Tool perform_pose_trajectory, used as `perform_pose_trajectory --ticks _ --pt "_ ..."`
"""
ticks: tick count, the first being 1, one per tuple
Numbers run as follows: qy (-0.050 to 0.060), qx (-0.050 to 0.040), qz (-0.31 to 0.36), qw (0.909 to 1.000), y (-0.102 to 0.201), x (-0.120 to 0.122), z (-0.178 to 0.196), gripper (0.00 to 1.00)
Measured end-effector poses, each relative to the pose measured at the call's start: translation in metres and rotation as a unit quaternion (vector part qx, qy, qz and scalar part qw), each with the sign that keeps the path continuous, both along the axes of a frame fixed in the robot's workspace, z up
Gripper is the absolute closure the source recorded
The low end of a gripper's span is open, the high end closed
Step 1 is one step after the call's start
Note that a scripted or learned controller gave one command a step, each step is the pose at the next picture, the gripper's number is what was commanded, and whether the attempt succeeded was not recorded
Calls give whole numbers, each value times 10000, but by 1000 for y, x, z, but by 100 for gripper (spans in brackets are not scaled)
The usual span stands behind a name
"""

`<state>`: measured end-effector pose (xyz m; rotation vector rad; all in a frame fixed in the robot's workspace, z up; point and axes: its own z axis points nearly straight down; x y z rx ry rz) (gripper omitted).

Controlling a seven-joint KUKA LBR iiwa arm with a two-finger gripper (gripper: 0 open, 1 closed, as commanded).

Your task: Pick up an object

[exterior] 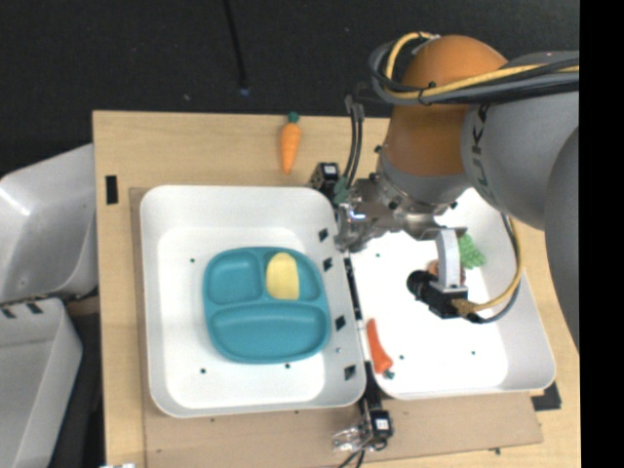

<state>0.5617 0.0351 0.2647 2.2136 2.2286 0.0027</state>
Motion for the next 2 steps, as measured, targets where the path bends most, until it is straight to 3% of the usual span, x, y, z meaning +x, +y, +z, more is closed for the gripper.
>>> perform_pose_trajectory --ticks 1,2 --pt "14 0 0 10000 50 -16 -20 100" --pt "5 -3 -20 10000 47 -15 -19 0"
